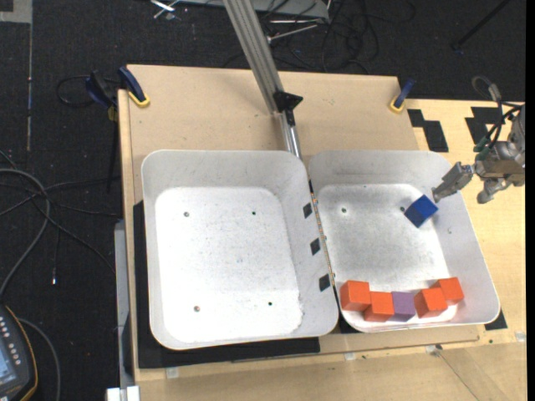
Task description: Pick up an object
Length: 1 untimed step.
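Note:
A blue block (420, 210) lies tilted in the upper right part of the right bin (376, 241). Along that bin's front wall sit several orange blocks (357, 295) with a purple block (404, 304) among them. My gripper (459, 197) reaches in from the right edge, over the bin's right rim. Its two fingers are spread open with nothing between them. The left fingertip (440, 192) is just right of and slightly above the blue block, very close to it.
The left bin (221, 249) lies beside the right one, with a row of dark clips along the shared rim. A slanted metal pole (255, 44) crosses the bench's back. Yellow clamps (138, 100) sit at the back corners.

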Motion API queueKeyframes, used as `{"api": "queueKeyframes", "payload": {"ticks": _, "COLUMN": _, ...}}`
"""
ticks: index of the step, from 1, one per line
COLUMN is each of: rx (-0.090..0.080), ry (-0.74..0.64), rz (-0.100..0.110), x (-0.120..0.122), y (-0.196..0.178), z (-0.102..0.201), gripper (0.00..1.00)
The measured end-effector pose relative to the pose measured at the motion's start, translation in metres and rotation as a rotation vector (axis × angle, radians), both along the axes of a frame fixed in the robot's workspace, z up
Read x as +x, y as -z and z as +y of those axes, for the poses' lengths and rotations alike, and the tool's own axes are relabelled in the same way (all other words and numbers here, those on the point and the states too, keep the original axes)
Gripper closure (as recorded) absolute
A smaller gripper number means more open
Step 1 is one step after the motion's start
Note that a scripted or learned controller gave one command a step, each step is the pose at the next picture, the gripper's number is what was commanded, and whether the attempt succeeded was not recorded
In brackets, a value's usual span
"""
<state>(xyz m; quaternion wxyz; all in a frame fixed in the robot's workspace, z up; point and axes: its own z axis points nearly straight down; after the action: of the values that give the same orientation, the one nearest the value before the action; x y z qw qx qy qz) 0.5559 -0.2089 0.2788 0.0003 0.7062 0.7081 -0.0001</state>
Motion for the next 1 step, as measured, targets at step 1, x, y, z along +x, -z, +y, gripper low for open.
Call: {"api": "queueKeyframes", "payload": {"ticks": 1, "rx": -0.001, "ry": -0.004, "rz": -0.002, "x": 0.0008, "y": -0.0102, "z": 0.0004, "gripper": 1.0}}
